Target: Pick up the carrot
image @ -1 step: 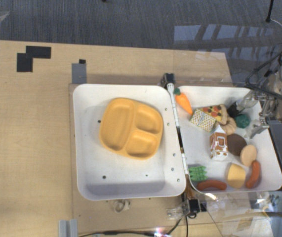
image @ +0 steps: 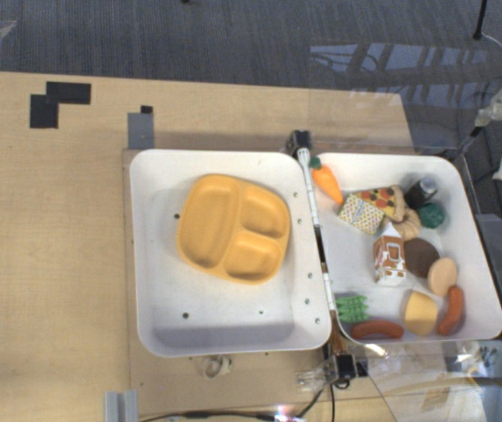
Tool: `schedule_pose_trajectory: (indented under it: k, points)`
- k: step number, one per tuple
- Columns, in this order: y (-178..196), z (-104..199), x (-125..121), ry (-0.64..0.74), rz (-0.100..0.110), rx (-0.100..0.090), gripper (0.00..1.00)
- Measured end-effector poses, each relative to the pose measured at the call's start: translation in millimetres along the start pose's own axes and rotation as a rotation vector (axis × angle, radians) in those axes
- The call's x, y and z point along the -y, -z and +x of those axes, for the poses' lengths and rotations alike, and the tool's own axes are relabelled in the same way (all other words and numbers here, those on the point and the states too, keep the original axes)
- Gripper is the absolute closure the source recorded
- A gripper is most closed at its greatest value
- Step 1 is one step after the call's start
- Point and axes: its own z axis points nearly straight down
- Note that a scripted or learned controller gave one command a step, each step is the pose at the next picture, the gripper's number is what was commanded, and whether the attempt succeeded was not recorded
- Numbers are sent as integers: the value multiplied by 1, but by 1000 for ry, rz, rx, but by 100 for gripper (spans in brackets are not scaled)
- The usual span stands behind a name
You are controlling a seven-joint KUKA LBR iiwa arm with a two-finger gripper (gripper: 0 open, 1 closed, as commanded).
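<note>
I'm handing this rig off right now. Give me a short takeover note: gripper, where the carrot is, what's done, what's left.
Gripper: nothing to report from the camera view.
Carrot: lying in the right bin, at its far left corner beside the divider between the bins, green top toward the corner. A small printed box sits just in front of it; the rest of the toy food fills that bin.
Left bin: holds the yellow divided plate.
Done: nothing; the carrot is unlifted.
Left: reach in, grasp the carrot, lift it.

Pose of arm (pincer too): cannot tell.
</note>
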Motion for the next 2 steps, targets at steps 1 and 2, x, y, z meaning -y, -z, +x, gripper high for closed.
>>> schedule_pose_trajectory:
  k: [1, 2]
  points:
    - [-164, -15, 7, -42, -15, -37, 0]
    - [-38, -57, 11, -58, -2, 1, 0]
